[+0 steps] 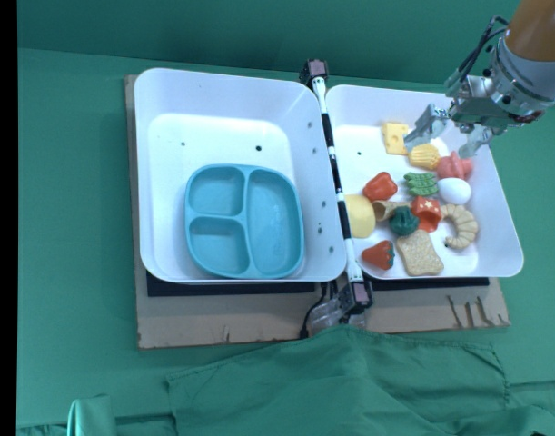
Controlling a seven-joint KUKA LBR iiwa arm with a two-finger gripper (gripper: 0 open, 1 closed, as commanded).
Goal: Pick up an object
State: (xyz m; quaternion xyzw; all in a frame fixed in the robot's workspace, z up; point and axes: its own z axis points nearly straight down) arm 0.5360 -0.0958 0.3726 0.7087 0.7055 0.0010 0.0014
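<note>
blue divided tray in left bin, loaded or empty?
Empty. The light blue three-compartment plastic tray shows bare blue floors in every compartment; the toy food lies in the right bin.

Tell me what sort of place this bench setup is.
Likely a robotics lab grasping test bench: two white bins on a green-draped surface, toy food such as an egg and bread slice heaped in the right bin, and an arm's end effector above them.

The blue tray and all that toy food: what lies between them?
In the camera view, the blue tray sits in the left bin and the toy food in the right bin. Between them run the bins' adjoining white walls and a dark rod.
</note>
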